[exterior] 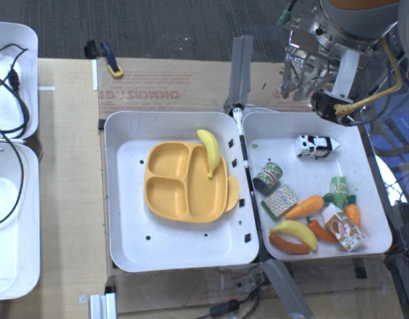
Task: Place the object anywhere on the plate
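Note:
A yellow divided plate (181, 185) lies in the left bin (125, 231). A yellow banana (210, 150) rests on the plate's upper right part, its tip over the rim. My gripper (301, 85) hangs high above the back edge of the right bin (377, 198), far from the plate. It is open, and nothing shows between its fingers.
The right bin holds a black-and-white cow toy (316, 147), a green can (268, 177), a small box (279, 201), a carrot (305, 207), a second banana (295, 231), a green bottle (337, 191) and a carton (342, 231). A grey divider post (240, 72) stands between the bins.

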Tool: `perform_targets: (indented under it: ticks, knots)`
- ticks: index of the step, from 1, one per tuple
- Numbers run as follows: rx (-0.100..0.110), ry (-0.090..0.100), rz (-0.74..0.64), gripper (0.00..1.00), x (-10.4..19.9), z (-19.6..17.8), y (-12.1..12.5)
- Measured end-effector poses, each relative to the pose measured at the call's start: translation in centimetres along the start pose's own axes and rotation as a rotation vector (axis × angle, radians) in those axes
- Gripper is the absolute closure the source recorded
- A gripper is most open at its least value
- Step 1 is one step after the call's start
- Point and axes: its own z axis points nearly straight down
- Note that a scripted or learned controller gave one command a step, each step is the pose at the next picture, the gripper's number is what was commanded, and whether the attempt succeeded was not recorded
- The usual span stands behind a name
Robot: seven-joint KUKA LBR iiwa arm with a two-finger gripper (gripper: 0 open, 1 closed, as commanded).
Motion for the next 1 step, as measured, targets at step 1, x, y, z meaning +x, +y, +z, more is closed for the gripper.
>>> perform_targets:
  ticks: [1]
  knots:
    - [0.001, 0.0, 0.183, 1.0, -7.18, -0.8, -4.56]
